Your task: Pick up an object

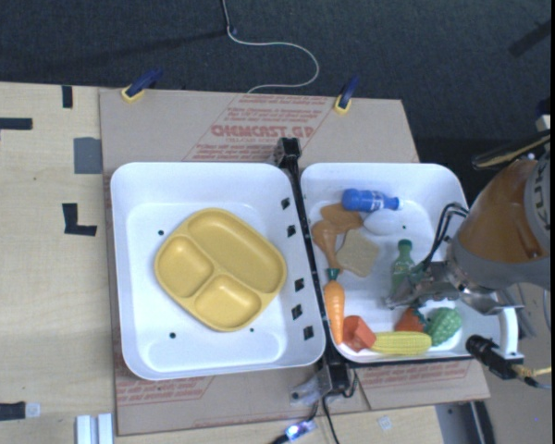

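Even, soft overhead light, faint shadows, mild glare on white bins (129, 248), slightly grainy focus.

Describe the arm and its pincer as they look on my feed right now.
The arm is a bulky rounded body, orange-brown across its broad band with grey casing at the right. Below it, the pincer is dark metal, thin and angular. A black cable loops beside it, and a white bracket with a black plug sits underneath.

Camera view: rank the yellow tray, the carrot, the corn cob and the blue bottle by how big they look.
1. yellow tray, by far the largest.
2. carrot.
3. corn cob and blue bottle: these two look about alike, so I won't rank them.
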`<state>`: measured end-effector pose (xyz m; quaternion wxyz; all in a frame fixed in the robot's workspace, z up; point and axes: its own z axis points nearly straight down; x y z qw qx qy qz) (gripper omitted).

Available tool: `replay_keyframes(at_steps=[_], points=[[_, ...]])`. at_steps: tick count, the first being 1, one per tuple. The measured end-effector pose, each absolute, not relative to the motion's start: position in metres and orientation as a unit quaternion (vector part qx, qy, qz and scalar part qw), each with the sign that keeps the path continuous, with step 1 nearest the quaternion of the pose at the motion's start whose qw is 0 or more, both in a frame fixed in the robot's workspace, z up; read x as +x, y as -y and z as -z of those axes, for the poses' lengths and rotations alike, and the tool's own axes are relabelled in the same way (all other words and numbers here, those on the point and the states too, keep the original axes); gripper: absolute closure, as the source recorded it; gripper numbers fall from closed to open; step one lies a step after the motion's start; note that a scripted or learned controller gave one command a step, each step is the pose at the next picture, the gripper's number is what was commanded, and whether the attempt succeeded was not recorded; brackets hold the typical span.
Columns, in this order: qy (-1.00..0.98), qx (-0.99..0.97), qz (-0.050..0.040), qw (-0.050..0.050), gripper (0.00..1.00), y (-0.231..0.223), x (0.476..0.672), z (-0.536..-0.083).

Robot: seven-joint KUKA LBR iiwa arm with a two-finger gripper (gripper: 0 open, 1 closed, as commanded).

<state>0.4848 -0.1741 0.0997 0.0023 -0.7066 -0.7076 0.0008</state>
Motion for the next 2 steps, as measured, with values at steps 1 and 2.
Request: replay_keyframes(at_steps=[1,2], points=[[0.708,-0.707,0.0005,-0.001,1.0,0.179,0.493,-0.147],[0.708,-0.706,0.0009,-0.002,1.0,0.18,0.496,-0.21]])
